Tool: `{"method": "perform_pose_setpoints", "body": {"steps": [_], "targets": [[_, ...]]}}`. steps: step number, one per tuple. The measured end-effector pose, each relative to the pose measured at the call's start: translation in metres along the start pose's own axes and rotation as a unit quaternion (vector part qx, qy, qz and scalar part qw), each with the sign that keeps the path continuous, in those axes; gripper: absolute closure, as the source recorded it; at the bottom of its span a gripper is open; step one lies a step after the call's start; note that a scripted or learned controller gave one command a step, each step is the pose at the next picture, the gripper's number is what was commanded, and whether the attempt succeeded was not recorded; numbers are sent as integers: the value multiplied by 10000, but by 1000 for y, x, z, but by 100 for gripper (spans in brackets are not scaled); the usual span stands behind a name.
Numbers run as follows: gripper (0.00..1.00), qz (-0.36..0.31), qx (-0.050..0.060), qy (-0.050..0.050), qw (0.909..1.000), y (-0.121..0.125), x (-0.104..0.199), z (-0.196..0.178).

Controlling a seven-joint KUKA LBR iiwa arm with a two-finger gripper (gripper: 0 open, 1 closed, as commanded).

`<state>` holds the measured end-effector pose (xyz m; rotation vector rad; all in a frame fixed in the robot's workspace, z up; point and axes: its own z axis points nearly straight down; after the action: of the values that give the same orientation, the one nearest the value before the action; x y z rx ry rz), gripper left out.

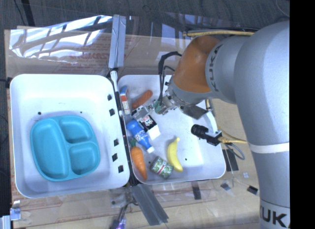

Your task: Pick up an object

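Note:
The right bin [209,166] holds several small things. A brown sausage [142,97] lies at its back left, and a blue bottle [139,133] lies along the left wall. An orange carrot [139,162], a green can [161,167] and a yellow banana [173,154] sit toward the front. A black-and-white packet [146,120] and a white block [153,132] lie in the middle. My gripper [157,108] hangs low over the bin's back left, just right of the sausage and above the packet. The wrist hides most of it.
The left bin [24,90] holds a teal divided plate [65,147]. A slim red-and-white tube [124,100] stands against the right bin's left wall. The arm covers the right bin's back right part. Bare bin floor shows right of the banana.

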<state>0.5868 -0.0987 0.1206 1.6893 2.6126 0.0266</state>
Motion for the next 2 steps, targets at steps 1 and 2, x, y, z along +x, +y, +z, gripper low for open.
{"method": "perform_pose_setpoints", "body": {"steps": [1,2], "targets": [[0,-279,99,8,9996,-23,0,21],[100,-310,118,41,9994,-22,2,13]]}}
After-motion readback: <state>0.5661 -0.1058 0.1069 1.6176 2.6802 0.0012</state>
